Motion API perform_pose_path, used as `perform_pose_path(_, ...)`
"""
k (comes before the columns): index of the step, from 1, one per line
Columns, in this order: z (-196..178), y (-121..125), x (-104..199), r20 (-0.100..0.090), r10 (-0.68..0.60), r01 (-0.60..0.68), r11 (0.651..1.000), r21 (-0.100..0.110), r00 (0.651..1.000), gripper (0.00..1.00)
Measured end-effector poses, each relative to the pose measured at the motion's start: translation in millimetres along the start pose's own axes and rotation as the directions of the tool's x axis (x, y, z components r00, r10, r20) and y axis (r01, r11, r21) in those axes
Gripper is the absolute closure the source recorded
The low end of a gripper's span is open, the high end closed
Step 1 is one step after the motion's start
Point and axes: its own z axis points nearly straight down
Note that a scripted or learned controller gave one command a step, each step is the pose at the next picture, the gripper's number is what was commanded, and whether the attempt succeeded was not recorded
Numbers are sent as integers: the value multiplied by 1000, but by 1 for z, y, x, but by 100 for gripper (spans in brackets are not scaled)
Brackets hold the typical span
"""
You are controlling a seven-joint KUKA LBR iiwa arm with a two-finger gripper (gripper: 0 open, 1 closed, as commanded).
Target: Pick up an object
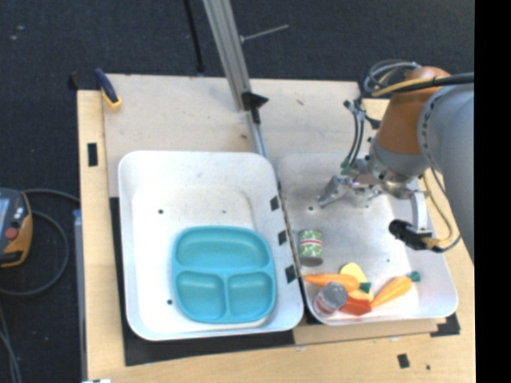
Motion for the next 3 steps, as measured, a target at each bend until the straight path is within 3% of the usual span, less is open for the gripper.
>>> perform_pose_path(1, 9, 0, -2, 1, 2, -2, 1000, -4, 1000, 0)
perform_pose_path(2, -3, 1, -2, 1, 2, -2, 1000, -7, 1000, 100)
perform_pose_path(3, -52, 7, -11, -1, 1, -1, 1000, -11, 1000, 100)
